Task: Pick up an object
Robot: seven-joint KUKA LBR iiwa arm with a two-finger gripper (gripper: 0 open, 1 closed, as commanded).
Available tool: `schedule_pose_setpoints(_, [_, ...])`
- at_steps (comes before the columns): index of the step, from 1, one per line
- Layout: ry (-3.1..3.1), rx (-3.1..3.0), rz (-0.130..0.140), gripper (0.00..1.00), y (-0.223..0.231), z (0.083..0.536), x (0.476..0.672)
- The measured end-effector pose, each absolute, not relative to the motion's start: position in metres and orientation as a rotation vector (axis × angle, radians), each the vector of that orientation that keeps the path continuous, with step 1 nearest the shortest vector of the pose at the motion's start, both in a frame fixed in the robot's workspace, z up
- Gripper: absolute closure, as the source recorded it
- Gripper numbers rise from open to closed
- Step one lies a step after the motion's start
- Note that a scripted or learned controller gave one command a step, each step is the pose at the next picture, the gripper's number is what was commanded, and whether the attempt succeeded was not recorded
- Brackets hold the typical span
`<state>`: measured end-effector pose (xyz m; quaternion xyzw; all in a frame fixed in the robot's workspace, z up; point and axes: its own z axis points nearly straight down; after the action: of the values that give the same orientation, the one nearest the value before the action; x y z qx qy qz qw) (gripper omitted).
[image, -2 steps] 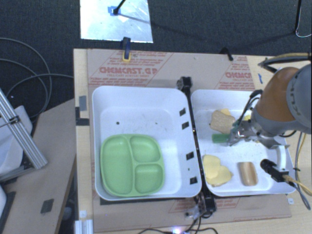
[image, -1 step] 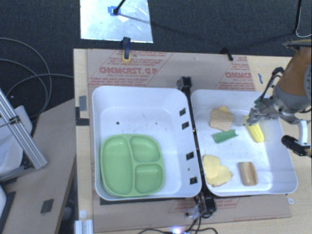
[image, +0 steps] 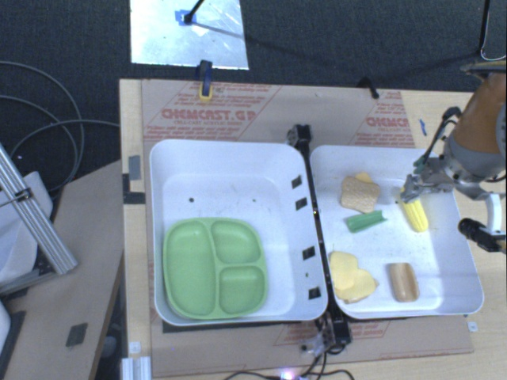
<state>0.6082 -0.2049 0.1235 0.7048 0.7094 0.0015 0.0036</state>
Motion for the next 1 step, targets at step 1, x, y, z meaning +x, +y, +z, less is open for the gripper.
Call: schedule_pose_setpoints(1, [2.23,2.206,0.011,1.0,-0.1169,0.2556,0.5688])
